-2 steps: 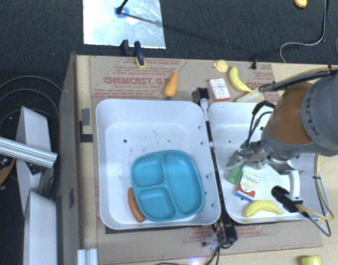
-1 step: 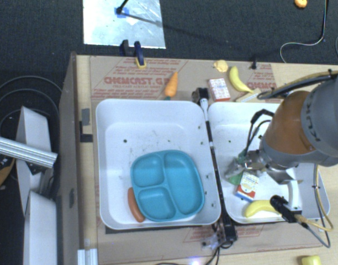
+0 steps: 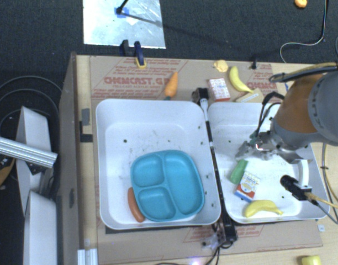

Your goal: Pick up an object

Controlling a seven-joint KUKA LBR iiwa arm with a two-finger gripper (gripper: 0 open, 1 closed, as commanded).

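Fingers (image 3: 252, 148) spread open, holding nothing, poised in right bin (image 3: 230, 117) just above green block (image 3: 239, 171), which lies slightly nearer and left, long axis running near-to-far.

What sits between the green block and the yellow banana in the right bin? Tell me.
In the camera view, a small red-and-white carton lies between the green block and the banana.

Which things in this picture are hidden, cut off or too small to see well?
- Gripper: small and partly under the arm; whether its fingers are open or shut cannot be told.
- Green object: too small to identify.
- Small carton: its print is too small to read.
- Sausage: partly covered by the blue tray.
- Yellow object: cut off by the bottom edge.
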